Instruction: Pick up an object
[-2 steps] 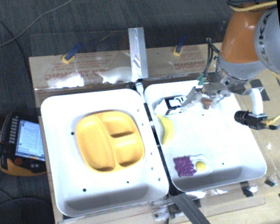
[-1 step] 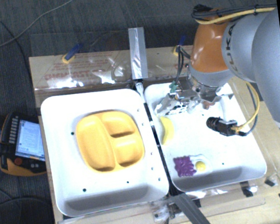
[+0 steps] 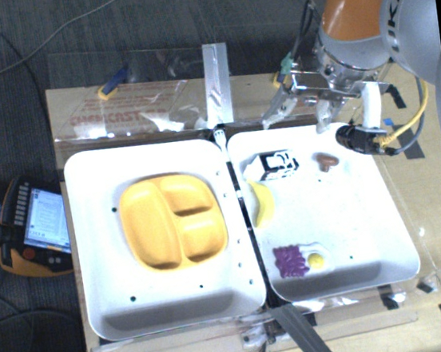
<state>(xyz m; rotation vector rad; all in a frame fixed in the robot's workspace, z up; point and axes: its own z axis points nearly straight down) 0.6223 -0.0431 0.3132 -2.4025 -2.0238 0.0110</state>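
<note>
A yellow divided tray fills the left bin; the right bin holds a black-and-white item, a small brown piece, a yellow slice lying lengthwise along the divider, purple grapes and a yellow ball. The gripper hangs over the right bin's far rim with its fingers spread wide, holding nothing.

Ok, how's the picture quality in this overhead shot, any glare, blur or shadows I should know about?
In the camera view, the right bin is washed out by bright light, so its floor loses detail; the yellow divided tray in the left bin stays evenly lit; the end effector looks soft and cluttered; the small brown object is too blurred to identify; the dark floor around the bench is underexposed.
</note>
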